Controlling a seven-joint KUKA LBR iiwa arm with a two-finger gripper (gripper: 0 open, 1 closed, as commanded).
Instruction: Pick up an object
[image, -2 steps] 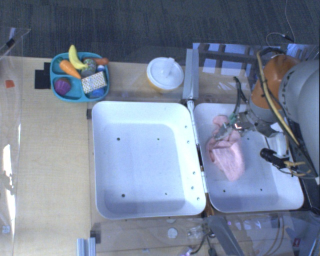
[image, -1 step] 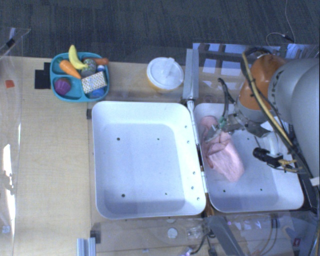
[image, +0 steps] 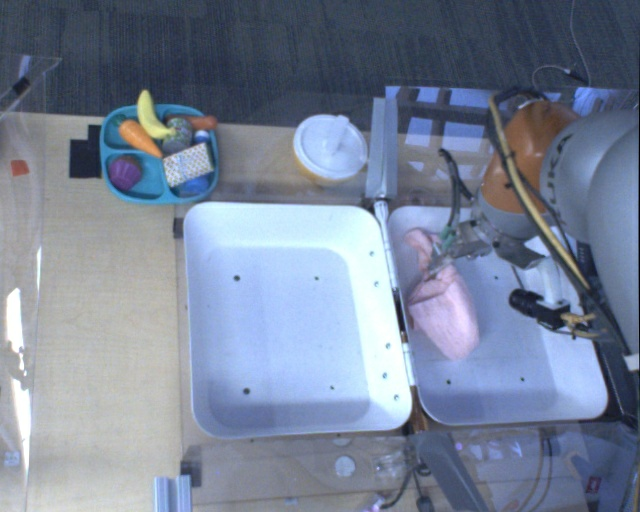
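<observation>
A soft pink object (image: 443, 305) lies in the right white bin (image: 540, 385), close to that bin's left wall, with a smaller pink lobe at its upper end. My gripper (image: 445, 252) reaches in from the right and hangs right over the upper part of the pink object, at or touching its surface. The grey arm with its orange band (image: 520, 150) stands above the bin's upper right corner.
The left white bin (image: 290, 320) sits beside the right one. A blue tray of toy food (image: 158, 155) and a white lidded cup (image: 330, 147) rest on the bench behind it. Cables and a black fitting (image: 540, 305) hang over the right bin.
</observation>
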